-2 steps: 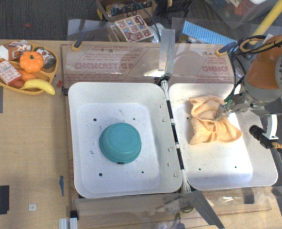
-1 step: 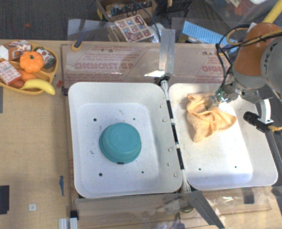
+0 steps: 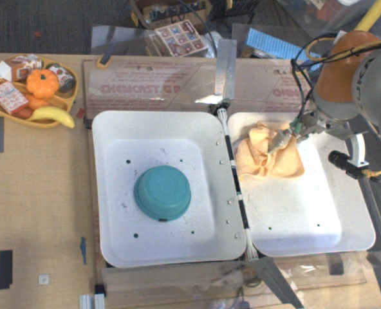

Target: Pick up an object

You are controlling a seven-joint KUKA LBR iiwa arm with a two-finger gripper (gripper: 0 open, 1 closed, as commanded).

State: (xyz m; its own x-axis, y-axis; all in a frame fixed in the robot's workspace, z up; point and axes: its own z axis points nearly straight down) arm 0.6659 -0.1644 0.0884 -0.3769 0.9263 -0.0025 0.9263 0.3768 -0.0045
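One teal bowl (image 3: 163, 192) sits in the left bin (image 3: 113, 134). One crumpled yellow cloth (image 3: 268, 156) lies far-left in the right bin (image 3: 345, 230). The gripper (image 3: 282, 139) touches the cloth; I cannot tell its state.

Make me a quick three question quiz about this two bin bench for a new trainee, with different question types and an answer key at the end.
1. True or false: the teal bowl sits in the left bin.
2. Multiple choice: the claw is over which item? A) the banana B) the crumpled peach cloth C) the teal bowl
3. Fill in: the tray of toy food with the small pumpkin rests on the bench to the ___ of both bins.

Key: 1 true. 2 B; the claw touches the cloth in the right bin; whether it grips the cloth is unclear. 3 left.
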